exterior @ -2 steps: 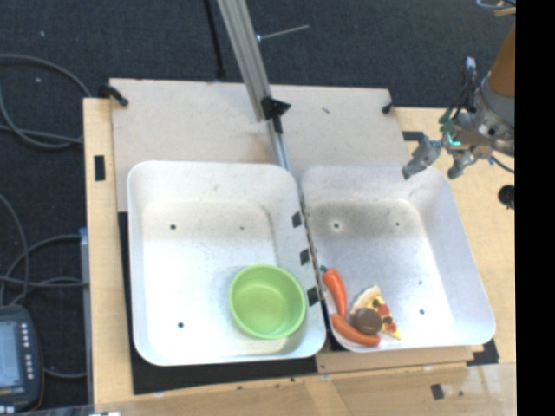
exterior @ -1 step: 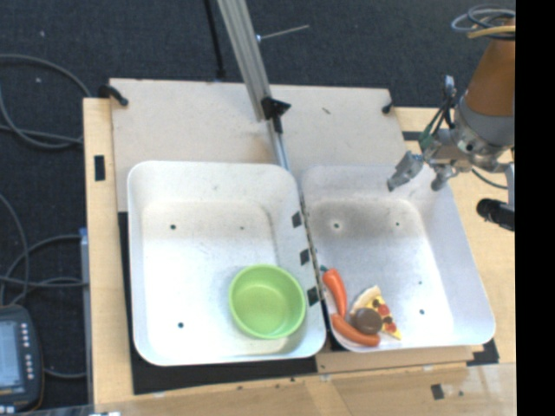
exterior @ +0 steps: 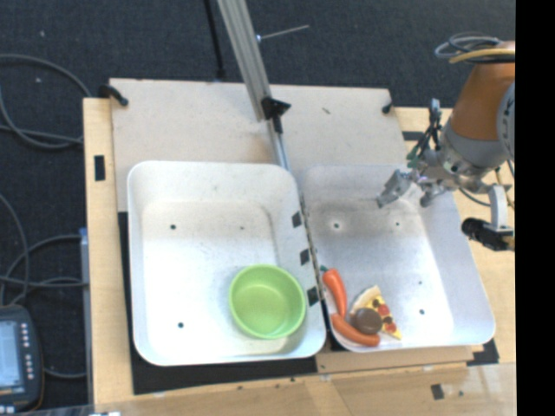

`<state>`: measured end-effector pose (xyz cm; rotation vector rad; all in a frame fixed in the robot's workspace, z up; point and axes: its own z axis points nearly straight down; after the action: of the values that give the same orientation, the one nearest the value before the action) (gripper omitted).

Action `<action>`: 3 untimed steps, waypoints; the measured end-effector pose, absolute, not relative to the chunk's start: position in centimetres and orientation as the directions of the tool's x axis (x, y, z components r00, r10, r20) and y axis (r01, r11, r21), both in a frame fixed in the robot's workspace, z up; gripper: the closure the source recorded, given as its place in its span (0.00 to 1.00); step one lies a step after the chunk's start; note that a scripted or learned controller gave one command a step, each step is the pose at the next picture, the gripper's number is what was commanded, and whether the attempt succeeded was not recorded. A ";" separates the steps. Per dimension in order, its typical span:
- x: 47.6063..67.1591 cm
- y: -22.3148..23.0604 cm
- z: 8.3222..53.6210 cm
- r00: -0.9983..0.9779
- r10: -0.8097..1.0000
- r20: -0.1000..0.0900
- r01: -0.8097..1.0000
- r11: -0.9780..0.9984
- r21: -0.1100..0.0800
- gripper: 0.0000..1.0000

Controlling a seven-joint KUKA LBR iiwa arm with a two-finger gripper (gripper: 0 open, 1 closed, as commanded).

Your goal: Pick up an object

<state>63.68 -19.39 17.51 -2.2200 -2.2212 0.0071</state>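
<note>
Two shallow white bins sat side by side. The left bin (exterior: 173, 232) held a round green plastic bowl (exterior: 267, 301). The right bin (exterior: 434, 258) held an orange carrot (exterior: 336, 289), a red sausage (exterior: 354, 330), and a pizza slice (exterior: 375, 305) in its near-left corner. The gripper (exterior: 408, 189) hovered over the far edge, fingers parted, holding nothing.

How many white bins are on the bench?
2. The left bin holds a green bowl. The right bin holds small items in its near left corner; nothing suggests a hidden third.

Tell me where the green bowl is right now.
The green bowl sits in the left bin, at its near right corner, just across the divider from the carrot.
</note>
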 end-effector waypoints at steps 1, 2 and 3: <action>63.4 -20.4 11.6 0.001 1.000 -0.003 1.000 -0.001 -0.005 0.00; 63.6 -20.4 13.1 0.000 1.000 -0.004 1.000 0.000 0.005 1.00; 63.8 -20.5 19.7 -0.002 1.000 -0.002 1.000 0.002 0.009 1.00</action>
<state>63.79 -20.53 19.68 -2.2242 -2.2293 -0.0076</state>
